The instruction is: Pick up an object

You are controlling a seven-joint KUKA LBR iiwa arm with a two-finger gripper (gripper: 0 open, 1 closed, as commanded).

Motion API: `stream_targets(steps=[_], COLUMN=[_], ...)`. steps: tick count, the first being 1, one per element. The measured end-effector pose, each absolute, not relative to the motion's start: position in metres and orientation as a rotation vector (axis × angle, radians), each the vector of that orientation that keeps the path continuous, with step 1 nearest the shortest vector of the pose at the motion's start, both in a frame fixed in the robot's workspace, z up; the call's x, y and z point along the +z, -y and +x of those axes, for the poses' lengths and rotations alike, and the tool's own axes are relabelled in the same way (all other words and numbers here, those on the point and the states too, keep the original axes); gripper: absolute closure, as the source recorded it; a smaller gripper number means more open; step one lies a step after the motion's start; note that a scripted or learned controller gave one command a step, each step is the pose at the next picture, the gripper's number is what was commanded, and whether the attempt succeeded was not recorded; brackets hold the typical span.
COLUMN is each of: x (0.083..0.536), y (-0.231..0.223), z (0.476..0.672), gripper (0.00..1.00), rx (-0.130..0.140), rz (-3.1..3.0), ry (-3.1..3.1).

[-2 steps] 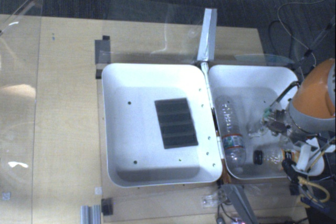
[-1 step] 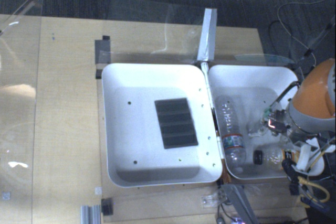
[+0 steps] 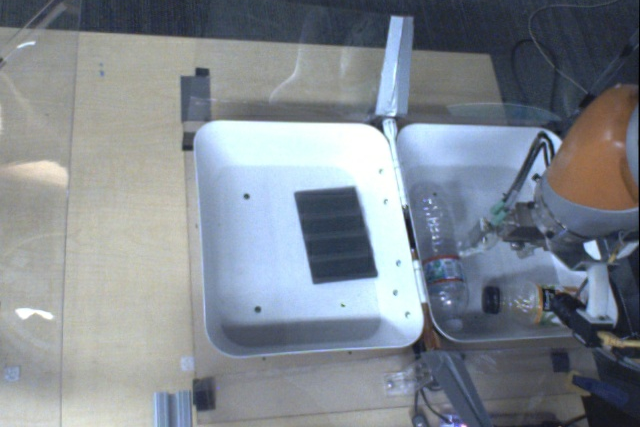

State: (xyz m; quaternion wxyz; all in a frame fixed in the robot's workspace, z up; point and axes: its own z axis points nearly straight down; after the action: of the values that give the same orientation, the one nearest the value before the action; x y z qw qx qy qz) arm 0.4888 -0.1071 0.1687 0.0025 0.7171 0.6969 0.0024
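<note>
The end effector (image 3: 500,233) hangs low in the right bin (image 3: 470,150), whether released or clenched I cannot tell; a clear bottle (image 3: 438,255) lies just beside it along the bin's left wall; judged mid-approach, next needing alignment over the bottle.

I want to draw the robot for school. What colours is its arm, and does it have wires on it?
The arm is a fat, rounded tube with a bright orange band and a grey ring below it. Thin black cables curve down its side toward the small metal tool at the end. The tool looks silvery grey with tiny green bits. Its fine details are too blurry to describe.
</note>
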Motion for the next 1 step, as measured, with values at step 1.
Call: stream_targets(steps=[1], x=[0.2513], y=[0.085], z=[0.497], gripper=[0.0], rx=[0.007], rz=[1.766], ry=[-2.59])
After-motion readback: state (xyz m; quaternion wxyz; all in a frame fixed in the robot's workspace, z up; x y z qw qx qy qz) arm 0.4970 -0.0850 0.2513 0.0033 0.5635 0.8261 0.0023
